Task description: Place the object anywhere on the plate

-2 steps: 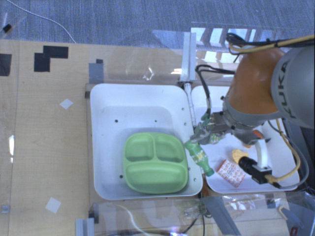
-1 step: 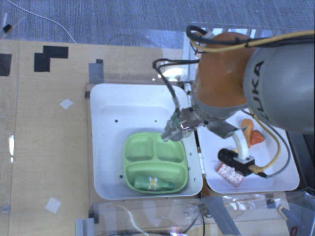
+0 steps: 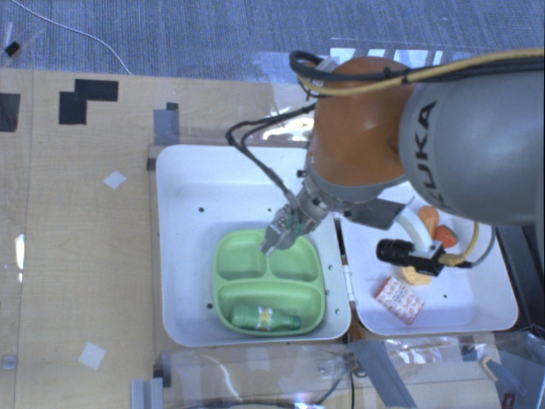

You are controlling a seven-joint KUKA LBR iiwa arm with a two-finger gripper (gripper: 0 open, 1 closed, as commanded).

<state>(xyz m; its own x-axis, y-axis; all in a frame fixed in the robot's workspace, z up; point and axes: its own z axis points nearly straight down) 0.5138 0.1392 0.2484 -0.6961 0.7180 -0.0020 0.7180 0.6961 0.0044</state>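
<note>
The grey and orange arm (image 3: 443, 143) looms closest, reaching over the counter (image 3: 77, 254) into the left bin (image 3: 192, 228). Its claw (image 3: 278, 239) hangs low over the ridge between the upper compartments of the green divided plate (image 3: 243, 258). I cannot tell how far open the claw is, and nothing shows in its hold. A green bottle (image 3: 266, 318), probably the object, lies on its side in the plate's long front compartment. The placing looks done, so a good finish is a straight lift clear of the plate's ridges. A red-and-white packet (image 3: 399, 300) sits in the right bin (image 3: 477, 296).
</note>
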